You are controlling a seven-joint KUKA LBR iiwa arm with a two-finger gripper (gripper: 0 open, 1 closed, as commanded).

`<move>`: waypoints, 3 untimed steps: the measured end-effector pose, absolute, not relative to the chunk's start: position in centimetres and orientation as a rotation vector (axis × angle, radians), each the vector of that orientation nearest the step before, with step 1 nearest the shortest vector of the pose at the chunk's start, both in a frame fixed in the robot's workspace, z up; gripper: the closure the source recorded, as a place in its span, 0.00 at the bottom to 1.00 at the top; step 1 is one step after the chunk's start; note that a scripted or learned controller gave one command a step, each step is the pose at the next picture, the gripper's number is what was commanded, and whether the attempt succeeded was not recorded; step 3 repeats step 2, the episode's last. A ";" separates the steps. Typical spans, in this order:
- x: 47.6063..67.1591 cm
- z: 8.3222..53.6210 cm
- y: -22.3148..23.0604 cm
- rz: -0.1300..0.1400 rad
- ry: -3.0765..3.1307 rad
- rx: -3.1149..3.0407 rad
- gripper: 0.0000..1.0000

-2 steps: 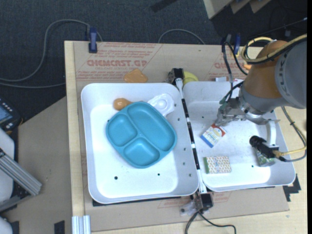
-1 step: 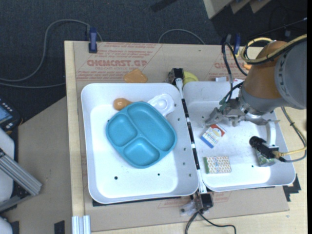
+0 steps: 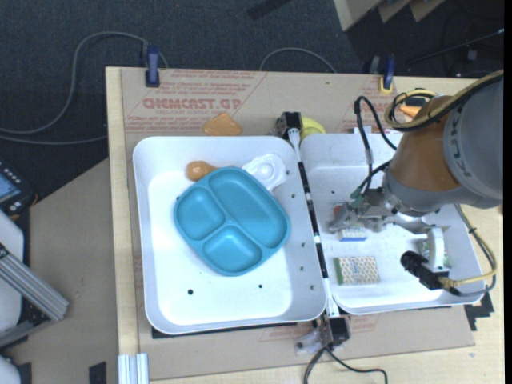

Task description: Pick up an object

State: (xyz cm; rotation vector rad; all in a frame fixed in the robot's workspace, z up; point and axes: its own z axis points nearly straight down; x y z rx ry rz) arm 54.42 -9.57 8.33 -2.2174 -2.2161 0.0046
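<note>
A grey-and-orange robot arm (image 3: 448, 158) reaches into the right bin (image 3: 400, 290) from three o'clock, its claw (image 3: 356, 214) low over the bin's middle; how far the claw is open, and whether it grips anything, cannot be told. A small checked sponge (image 3: 357, 270) lies just at six o'clock of the claw, apart from it. In the left bin (image 3: 168, 286), a blue divided plate (image 3: 230, 218) sits beside a white lid (image 3: 266, 170) and an orange piece (image 3: 199, 169). The likely risk: the claw closes beside the flat sponge, not around it, and lifts with nothing.
</note>
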 end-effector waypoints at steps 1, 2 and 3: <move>54.6 9.5 -9.7 0.000 -2.219 -2.223 1.00; 55.3 19.0 -3.2 -0.015 -2.235 -2.216 1.00; 55.3 19.0 -3.2 -0.015 -2.235 -2.216 1.00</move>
